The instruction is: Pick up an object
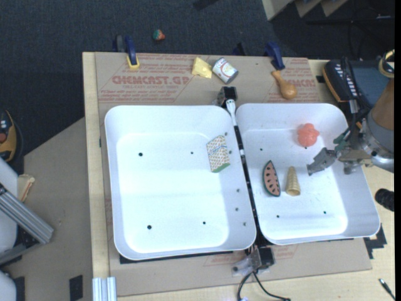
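Note:
The right bin holds three small things: a pink-red round piece near its back, a dark watermelon slice and a tan ice-cream cone side by side near its middle. My gripper hangs over the right half of this bin, just right of the cone and below the pink piece. I see nothing in its grasp. The arm's grey wrist comes in over the bin's right rim. A patterned carton lies in the left bin near its right wall.
On the bench behind the bins lie a yellow wedge, a small white box and an orange-brown toy. Blue clamps grip the back edge of the board. A black device sits at the back right.

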### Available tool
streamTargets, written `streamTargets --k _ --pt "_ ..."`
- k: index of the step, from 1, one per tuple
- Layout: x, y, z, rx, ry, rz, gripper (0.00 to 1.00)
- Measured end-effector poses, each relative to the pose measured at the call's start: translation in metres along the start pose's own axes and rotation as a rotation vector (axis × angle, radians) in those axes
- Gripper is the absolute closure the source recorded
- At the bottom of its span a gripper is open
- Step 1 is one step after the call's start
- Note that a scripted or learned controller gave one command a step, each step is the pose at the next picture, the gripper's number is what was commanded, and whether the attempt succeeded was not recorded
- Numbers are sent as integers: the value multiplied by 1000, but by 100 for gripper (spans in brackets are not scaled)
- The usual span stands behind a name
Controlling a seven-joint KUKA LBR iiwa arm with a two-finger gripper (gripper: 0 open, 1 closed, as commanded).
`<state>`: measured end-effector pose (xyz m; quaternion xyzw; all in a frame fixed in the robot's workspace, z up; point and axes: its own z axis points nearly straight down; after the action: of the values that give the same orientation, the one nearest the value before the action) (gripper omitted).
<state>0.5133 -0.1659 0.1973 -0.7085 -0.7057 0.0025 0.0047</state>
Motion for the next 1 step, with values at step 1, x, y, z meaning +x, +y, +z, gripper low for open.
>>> streamTargets --k 1 --pt "34 4 119 -5 0 -5 0"
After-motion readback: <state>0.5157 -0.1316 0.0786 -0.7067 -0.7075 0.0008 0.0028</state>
